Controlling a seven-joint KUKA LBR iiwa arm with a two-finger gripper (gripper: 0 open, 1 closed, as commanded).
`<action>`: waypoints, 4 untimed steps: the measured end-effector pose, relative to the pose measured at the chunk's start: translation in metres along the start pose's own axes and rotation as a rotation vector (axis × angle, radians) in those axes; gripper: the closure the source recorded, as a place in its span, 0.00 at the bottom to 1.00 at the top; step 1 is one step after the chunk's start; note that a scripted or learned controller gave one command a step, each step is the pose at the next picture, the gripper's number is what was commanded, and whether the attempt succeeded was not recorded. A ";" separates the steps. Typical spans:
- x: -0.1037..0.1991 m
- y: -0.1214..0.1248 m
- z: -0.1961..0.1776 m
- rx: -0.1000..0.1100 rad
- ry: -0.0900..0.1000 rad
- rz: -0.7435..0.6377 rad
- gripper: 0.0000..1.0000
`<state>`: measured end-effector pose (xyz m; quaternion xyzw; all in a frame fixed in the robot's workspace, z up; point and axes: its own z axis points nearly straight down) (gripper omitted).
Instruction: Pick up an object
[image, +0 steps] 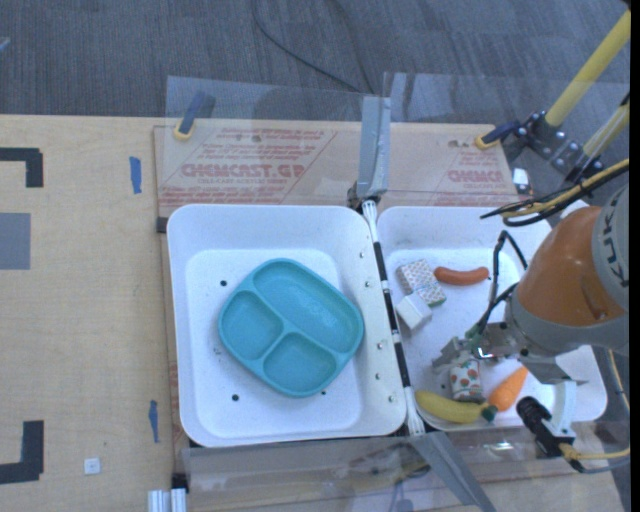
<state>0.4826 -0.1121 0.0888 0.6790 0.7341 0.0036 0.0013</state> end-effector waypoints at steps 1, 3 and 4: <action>-0.003 0.001 -0.011 -0.005 -0.003 0.005 1.00; -0.040 0.057 -0.006 0.006 -0.004 -0.083 0.00; -0.028 0.110 0.001 0.000 -0.007 -0.220 0.00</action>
